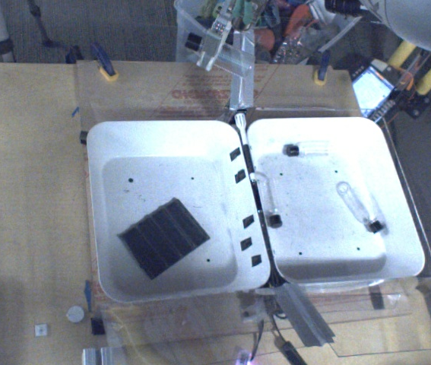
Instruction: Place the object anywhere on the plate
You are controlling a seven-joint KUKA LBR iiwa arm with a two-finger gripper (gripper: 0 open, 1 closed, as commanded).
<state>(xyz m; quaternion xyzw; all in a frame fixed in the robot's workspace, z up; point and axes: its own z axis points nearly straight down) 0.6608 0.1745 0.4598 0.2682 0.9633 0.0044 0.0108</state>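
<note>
We start with the arm [416,6], whose pale grey body sits far up and to the right of the plate [163,237], past the far corner of the right bin [405,204]. How wide the gripper stands, and whether it has hold of anything, we cannot tell. The plate is a dark, ribbed square lying flat and turned like a diamond on the floor of the left bin [97,204], with nothing resting on it. To the right of the plate, across the rim where the two bins meet, three clear tubes with black caps lie in the right bin, all well apart from the plate. The nearest tube [268,204] lies along that bin's left wall, its cap toward us. The far tube [306,150] lies further back. The right-hand tube [358,206] lies farthest from the plate, slanting with its cap toward the bin's right wall. Behind the plate, beyond both bins, a clear tub [223,14] of clutter stands on the wooden bench [25,166].
</note>
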